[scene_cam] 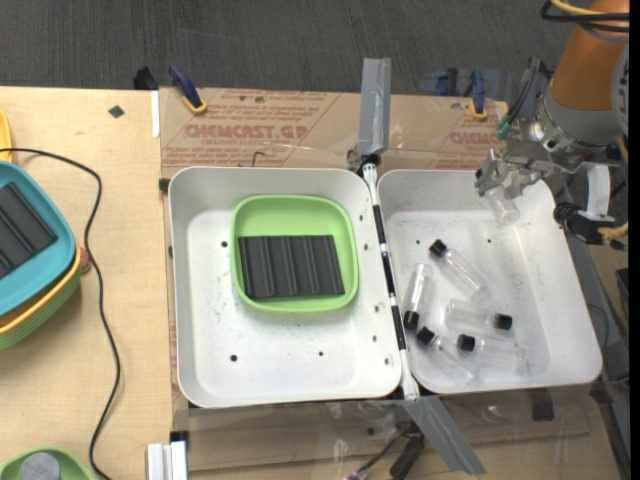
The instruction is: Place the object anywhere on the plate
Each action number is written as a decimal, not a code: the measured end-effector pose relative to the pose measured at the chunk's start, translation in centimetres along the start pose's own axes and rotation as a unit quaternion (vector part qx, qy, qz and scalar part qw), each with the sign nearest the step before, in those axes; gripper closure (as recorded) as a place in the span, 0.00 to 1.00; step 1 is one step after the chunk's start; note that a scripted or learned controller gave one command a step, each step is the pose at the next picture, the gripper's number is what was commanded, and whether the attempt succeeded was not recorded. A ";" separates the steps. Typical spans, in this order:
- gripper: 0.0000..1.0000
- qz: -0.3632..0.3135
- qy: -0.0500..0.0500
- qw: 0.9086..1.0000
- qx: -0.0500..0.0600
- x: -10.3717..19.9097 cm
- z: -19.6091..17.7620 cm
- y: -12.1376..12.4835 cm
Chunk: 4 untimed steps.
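The arm [585,58] enters from the right, orange band uppermost; the gripper [503,190] sits over the far right part of the right bin [570,358], near that bin's back wall; a clear vial [500,206] appears to sit between the fingertips, tilted, though the transparent body makes the outline hard to separate from the white floor; the fingers look closed around it, with only a narrow gap.

Right bin contents: several clear vials with black caps, loose on the floor; one [452,261] lies diagonal near the centre; one [413,296] lies alongside the divider edge; three more [480,320] cluster toward the front, caps pointing different ways; all well apart from the gripper.

Left bin [200,358]: holds a green plate [296,218], square with rounded corners, set toward the back centre; a dark ribbed insert [292,266] lies flat on it.

A teal tray [55,233] sits at the left edge of the bench; a black cable [100,308] runs across the bench beside it.
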<state>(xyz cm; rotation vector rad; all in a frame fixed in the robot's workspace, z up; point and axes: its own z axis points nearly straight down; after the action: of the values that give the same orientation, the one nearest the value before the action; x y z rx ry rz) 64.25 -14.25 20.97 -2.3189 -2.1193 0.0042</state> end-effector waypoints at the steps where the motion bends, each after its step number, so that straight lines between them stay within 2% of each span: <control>1: 0.00 0.000 0.000 1.000 0.000 0.0 0.0 0.0; 2: 0.00 0.101 0.000 0.995 0.000 -2.7 -7.5 -2.3; 3: 0.00 0.214 0.000 0.977 0.000 -5.1 -13.5 -2.3; 4: 0.00 0.359 0.000 0.933 0.001 -6.6 -17.6 -1.1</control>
<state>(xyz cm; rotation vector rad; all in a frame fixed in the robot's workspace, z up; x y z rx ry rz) 62.61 -20.73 38.55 -2.9252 -1.1439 0.0081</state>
